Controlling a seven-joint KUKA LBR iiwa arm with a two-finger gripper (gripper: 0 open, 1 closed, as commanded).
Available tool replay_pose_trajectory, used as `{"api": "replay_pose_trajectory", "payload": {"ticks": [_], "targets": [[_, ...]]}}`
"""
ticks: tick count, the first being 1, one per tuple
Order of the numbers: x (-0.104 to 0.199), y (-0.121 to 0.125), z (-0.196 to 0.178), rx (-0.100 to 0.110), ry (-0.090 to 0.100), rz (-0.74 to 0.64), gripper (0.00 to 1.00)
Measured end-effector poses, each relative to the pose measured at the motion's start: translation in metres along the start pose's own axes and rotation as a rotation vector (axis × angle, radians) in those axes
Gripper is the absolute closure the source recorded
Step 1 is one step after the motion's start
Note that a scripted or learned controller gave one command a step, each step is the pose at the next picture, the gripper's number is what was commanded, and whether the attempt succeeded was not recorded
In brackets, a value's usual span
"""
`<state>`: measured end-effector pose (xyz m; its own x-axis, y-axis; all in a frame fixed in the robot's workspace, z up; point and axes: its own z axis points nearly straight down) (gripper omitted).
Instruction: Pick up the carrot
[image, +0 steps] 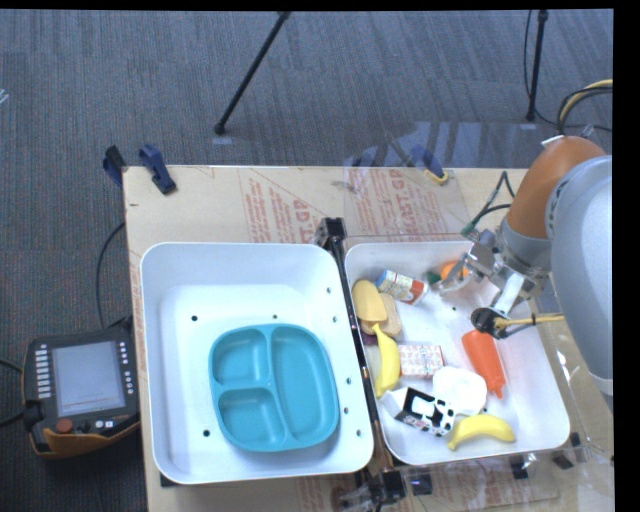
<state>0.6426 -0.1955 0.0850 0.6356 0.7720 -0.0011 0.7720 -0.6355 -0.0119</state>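
Note:
The carrot is an orange tapered piece lying on the floor of the right bin, near its right wall, with the thick end pointing toward the back. My gripper hangs over the back part of the same bin, up and to the left of the carrot and apart from it. A small orange object shows right at the gripper's tip; whether it is held I cannot make out. The grey arm with its orange band comes in from the right.
The right bin also holds two bananas, a yellow pear-like fruit, a small can, a pink-and-white box, a white lump and a black-and-white pack. A teal divided plate lies in the left bin.

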Motion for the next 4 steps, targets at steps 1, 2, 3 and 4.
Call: {"api": "replay_pose_trajectory", "payload": {"ticks": [1, 2, 3, 4], "targets": [[0.002, 0.0, -0.01, -0.001, -0.002, -0.008, 1.0], [-0.017, -0.057, 0.0, -0.005, 0.0, -0.162, 1.0], [-0.017, -0.056, -0.001, -0.007, 0.0, -0.161, 0.0], [0.009, -0.008, 0.001, -0.002, -0.003, -0.217, 0.0]]}}
